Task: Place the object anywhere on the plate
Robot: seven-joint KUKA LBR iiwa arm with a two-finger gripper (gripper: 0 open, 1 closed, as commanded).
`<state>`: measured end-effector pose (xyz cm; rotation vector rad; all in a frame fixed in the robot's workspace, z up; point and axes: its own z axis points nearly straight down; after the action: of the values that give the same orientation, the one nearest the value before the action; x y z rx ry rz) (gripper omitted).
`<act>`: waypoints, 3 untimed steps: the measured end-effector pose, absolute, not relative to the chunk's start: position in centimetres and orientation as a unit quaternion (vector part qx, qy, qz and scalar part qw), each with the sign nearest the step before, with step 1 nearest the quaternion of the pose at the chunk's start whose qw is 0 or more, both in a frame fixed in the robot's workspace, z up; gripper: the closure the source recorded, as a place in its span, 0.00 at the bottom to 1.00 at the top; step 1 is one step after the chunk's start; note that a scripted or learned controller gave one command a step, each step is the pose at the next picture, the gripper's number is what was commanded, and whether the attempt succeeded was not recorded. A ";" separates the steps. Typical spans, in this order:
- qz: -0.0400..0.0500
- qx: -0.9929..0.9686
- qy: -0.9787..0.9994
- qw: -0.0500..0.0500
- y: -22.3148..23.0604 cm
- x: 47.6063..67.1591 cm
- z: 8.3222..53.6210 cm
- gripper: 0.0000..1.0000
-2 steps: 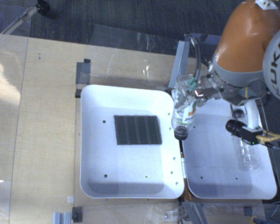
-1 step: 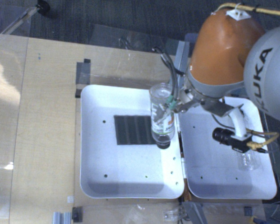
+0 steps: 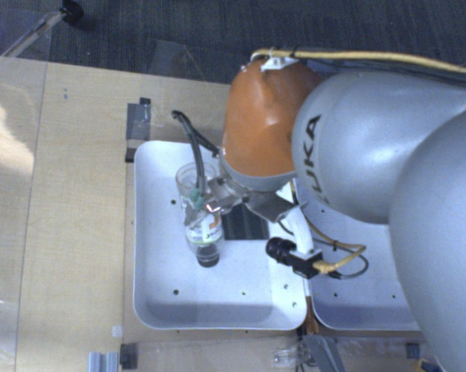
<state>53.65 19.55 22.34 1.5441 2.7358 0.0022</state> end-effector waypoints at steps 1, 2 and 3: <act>0.001 0.504 0.864 0.001 12.5 61.0 20.3 1.00; 0.002 0.627 0.779 0.002 10.2 67.0 18.6 1.00; 0.003 0.718 0.696 0.002 10.7 66.9 18.6 1.00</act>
<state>66.94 10.73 18.62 2.2520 2.1854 0.0078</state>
